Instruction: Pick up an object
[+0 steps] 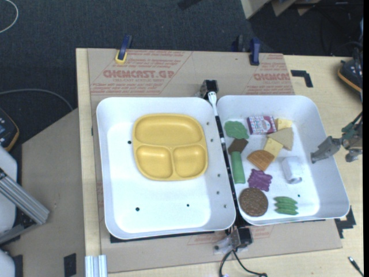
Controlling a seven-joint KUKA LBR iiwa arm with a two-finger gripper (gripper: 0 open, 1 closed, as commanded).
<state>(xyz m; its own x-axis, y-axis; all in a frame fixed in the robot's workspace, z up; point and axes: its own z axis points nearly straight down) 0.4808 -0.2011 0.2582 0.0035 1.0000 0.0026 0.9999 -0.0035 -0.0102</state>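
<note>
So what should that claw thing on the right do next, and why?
Probably ease left and down, toward the white cylinder. The gripper hangs at the right bin's right edge with nothing in it, and that cylinder looks like the nearest piece, lying a little apart from the purple toy and the cracker, so it seems the easiest reach.

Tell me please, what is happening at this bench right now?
A robot arm is set to pick up an object. Its hand hangs at the right edge of the right bin, with nothing visibly in it. That bin holds a pile of toy food, among them a green stick, a purple piece and a brown round patty. The left bin holds a yellow divided tray. No object has been lifted yet.
</note>
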